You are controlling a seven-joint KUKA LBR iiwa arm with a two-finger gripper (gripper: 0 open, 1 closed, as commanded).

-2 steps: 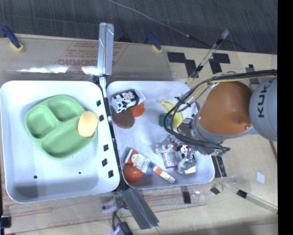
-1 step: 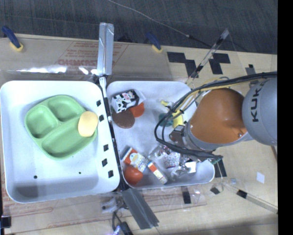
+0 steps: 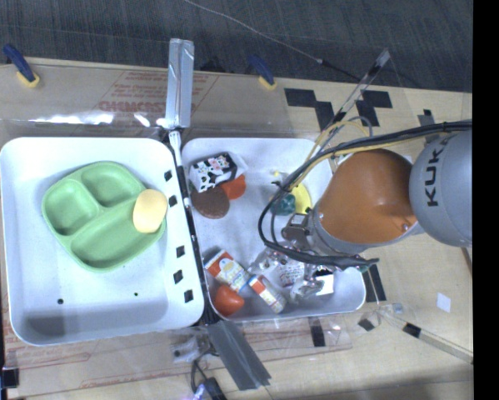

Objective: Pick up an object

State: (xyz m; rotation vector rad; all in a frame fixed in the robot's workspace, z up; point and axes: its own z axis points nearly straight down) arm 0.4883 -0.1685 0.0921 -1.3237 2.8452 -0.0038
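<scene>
- Orange and grey, the arm (image 3: pixel 374 198) reaches in from the right and hangs low over the right bin (image 3: pixel 257 152); its pincer (image 3: pixel 303 261) is down among the clutter at the near side, and I cannot tell how its jaws stand.
- The likely pick is the heap of small packets (image 3: pixel 270 286) just below the pincer, lying near a red round piece (image 3: pixel 227 300) at the bin's near left corner.
- These look light, crinkly and slippery; a hold across a narrow side would probably work better than on a flat face.
- Farther off lie a black-and-white cow-patterned item (image 3: pixel 212 172) and a brown disc (image 3: pixel 210 204), seemingly firmer.
- The left bin (image 3: pixel 32 307) holds a green divided plate (image 3: pixel 91 215) bearing a yellow egg-shaped thing (image 3: pixel 149 211), smooth and apt to roll.
</scene>
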